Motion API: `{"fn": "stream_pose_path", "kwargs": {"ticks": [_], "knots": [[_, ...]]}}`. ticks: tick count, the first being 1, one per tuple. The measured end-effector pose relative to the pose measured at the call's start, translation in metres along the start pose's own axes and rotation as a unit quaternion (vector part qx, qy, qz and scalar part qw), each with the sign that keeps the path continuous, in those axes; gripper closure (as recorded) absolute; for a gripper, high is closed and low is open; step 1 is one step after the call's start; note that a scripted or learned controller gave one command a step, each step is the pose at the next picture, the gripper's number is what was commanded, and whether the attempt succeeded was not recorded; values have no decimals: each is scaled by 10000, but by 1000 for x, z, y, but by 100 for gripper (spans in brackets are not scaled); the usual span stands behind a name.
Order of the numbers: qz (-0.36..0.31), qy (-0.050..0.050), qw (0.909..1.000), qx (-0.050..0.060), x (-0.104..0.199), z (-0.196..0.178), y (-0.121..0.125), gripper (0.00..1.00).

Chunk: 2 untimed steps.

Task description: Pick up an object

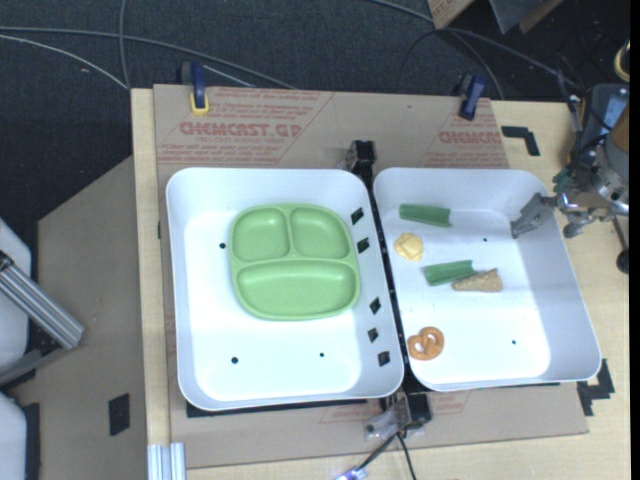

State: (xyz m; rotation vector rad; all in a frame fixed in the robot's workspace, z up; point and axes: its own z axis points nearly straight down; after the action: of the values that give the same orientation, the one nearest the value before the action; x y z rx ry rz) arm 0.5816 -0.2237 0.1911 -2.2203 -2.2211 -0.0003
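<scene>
One pincer (552, 224) sits over the right-hand rim of the right bin (530, 313); its fingers (527, 218) are spread apart with nothing between them; the tips are at the bin's upper right corner, touching none of the objects.

Nearest item, left of the pincer and about level with it: a green stick (425, 214) lying flat near the bin's far wall; well apart from the pincer.
Left and a bit lower than the pincer: a tan crumbly piece (478, 282); a second green stick (447, 271) touches it on its left side.
Further left: a small yellow lump (408, 246), close to the bin's left wall, between the two green sticks.
Furthest below-left of the pincer: an orange pretzel (426, 344), alone near the bin's front left corner.

Beyond those, far left of the pincer: the left bin (200, 298), holding a green divided plate (294, 261), three compartments, flat, roughly centred.

Both bins rest on a cardboard sheet (300, 118) with red print; two blue clamps (200, 88) pin its far edge; one is up-left of the pincer, the other far left; grey cables (130, 28) run over dark floor behind.
</scene>
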Motion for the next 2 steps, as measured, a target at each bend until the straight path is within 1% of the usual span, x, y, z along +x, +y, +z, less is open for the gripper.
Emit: {"fn": "stream_pose_path", "kwargs": {"ticks": [1,2], "knots": [[-9,7,10000,22,1,61,6,0],[-21,56,10000,16,7,108,8,0]]}}
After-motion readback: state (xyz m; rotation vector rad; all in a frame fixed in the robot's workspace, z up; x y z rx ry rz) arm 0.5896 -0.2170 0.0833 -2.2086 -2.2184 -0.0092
